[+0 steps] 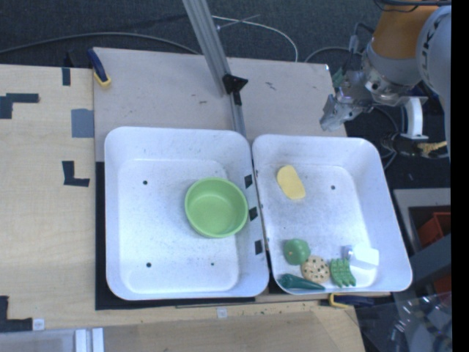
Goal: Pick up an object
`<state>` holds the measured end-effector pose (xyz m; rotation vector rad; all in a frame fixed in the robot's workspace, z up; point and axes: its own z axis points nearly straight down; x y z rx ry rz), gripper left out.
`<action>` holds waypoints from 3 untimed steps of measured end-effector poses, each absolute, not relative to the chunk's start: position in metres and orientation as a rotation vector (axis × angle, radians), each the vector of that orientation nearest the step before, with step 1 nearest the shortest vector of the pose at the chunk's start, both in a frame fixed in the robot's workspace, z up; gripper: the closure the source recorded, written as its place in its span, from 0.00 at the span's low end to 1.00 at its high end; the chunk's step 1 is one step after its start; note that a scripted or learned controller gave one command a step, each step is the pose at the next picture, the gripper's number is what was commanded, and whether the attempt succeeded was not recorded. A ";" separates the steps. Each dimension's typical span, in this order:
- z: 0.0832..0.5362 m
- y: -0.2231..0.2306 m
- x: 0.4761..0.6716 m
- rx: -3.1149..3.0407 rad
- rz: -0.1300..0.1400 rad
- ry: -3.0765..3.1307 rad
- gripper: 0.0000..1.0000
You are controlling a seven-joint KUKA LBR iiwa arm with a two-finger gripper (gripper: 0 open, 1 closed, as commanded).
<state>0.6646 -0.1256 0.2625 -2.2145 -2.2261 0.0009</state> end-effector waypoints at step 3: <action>0.268 0.038 0.663 -2.214 0.002 -2.227 1.00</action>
